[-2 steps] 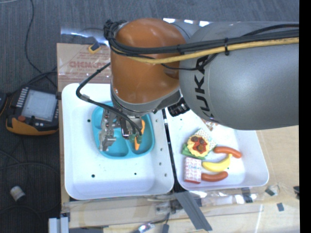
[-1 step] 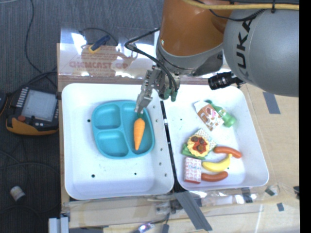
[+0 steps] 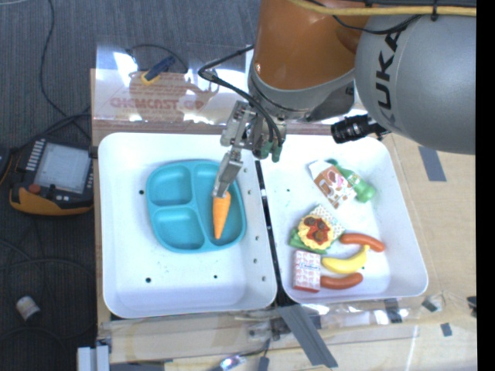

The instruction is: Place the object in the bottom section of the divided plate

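**A:** From the overhead camera, where is the carrot?

**B:** In the long compartment at the 3 o'clock side of the blue plate, which sits in the left bin. Its thick end points toward 12 o'clock, and the gripper comes down right at that end. The fingers look narrow and pinched on the top of the carrot, so I'd say it is holding it, though the contact is small and hard to read.

**A:** Which compartment counts as the bottom one?

**B:** I can't be sure. The plate has two smaller wells at 9 o'clock and the long one at 3. If the long one is meant, I'd lower until the tip rests flat, then let go straight, so the tapered carrot doesn't roll over the low divider.

**A:** And how would these things handle?

**B:** The carrot is a smooth orange cone, likely hard plastic and slippery. The plate is glossy with rounded ridges. In the right bin lie a banana, two sausages, a pizza slice and small packets, all toy-like.
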Available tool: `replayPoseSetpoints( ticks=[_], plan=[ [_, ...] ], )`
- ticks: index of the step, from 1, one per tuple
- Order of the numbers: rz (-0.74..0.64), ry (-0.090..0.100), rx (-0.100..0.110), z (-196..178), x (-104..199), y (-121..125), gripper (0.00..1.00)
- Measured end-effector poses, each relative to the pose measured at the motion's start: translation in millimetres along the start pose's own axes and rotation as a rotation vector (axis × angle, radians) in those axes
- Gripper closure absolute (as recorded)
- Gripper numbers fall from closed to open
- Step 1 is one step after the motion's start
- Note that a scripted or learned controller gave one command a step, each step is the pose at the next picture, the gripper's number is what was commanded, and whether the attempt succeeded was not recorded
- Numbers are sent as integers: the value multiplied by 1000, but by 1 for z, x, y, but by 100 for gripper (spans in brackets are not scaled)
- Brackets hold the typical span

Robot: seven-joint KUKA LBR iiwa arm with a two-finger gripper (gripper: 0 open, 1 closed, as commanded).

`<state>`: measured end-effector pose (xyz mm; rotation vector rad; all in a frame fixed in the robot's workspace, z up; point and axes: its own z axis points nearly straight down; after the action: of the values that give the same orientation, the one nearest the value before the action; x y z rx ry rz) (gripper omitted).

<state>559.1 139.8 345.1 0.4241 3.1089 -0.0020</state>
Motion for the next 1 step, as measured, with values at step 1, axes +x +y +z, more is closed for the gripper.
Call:
replayPoseSetpoints(
  ticks=[1],
  plan=[
    [0,0,0,0,0,0,0]
  ],
)
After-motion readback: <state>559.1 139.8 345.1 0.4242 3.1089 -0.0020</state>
